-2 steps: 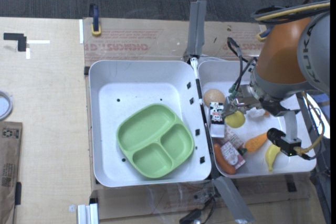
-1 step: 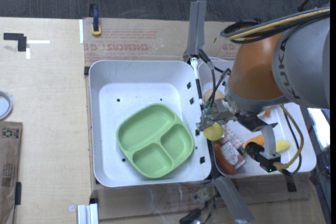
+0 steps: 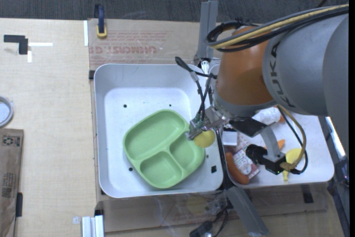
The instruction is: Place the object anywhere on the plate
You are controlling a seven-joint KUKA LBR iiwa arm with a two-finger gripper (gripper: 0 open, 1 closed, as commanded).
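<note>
A light green divided plate (image 3: 161, 150) lies tilted in the left white bin (image 3: 111, 119). My gripper (image 3: 199, 131) hangs over the plate's right edge, near the wall between the two bins. A small yellow object (image 3: 204, 139) sits at the fingertips, and the fingers appear shut on it. The object is just above the rim of the plate's right compartment. The grey arm with its orange band comes in from the right and covers much of the right bin.
The right bin (image 3: 316, 172) holds an orange and red packaged item (image 3: 242, 166) and a white crumpled item (image 3: 269, 115), partly hidden by the arm. A blue and yellow clamp (image 3: 100, 24) sits on the cardboard behind the left bin.
</note>
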